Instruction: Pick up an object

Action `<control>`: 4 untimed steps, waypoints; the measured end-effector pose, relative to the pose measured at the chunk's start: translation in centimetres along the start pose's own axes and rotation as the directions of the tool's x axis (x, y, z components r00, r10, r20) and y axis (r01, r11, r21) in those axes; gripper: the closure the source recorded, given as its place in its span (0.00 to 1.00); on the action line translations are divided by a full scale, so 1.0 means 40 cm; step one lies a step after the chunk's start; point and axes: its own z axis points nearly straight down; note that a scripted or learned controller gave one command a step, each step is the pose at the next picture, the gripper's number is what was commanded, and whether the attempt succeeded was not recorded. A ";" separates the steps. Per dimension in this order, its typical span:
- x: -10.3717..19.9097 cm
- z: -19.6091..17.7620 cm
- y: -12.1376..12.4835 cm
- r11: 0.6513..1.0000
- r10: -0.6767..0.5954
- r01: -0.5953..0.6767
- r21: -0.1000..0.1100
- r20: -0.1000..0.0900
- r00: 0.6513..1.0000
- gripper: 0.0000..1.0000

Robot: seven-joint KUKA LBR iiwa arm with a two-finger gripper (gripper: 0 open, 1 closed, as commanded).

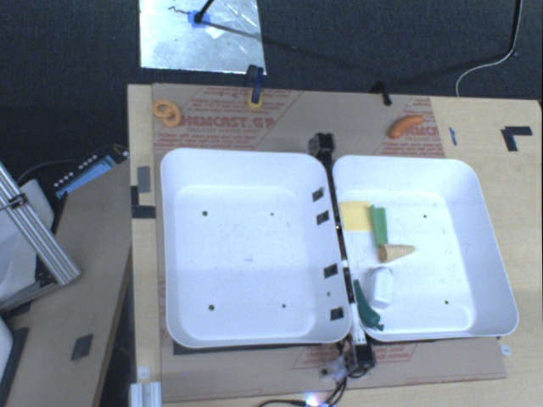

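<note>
Choosing among pieces in the right bin [475, 227]: yellow block [355, 216] at nine o'clock, green stick [378, 225] touching it, cone [395, 251] centrally, white cup [381, 286] toward seven. Take the cone, lying apart. Pincer state: cannot tell.

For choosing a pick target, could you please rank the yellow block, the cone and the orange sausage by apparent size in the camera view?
1. yellow block
2. cone and orange sausage: they look alike, so no ranking.

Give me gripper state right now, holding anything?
Gripper: out of frame, state cannot be told. The items in the right bin lie loose, including the cone and the yellow block.
</note>
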 end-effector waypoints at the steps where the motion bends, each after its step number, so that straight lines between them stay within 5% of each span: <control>1: 0.000 0.000 0.028 1.000 -0.001 0.001 0.000 0.000 1.000 1.00; 3: 0.000 0.001 0.090 1.000 -0.001 0.001 0.000 0.000 1.000 1.00; 4: 0.251 0.271 0.090 1.000 -0.009 0.009 0.013 -0.009 1.000 1.00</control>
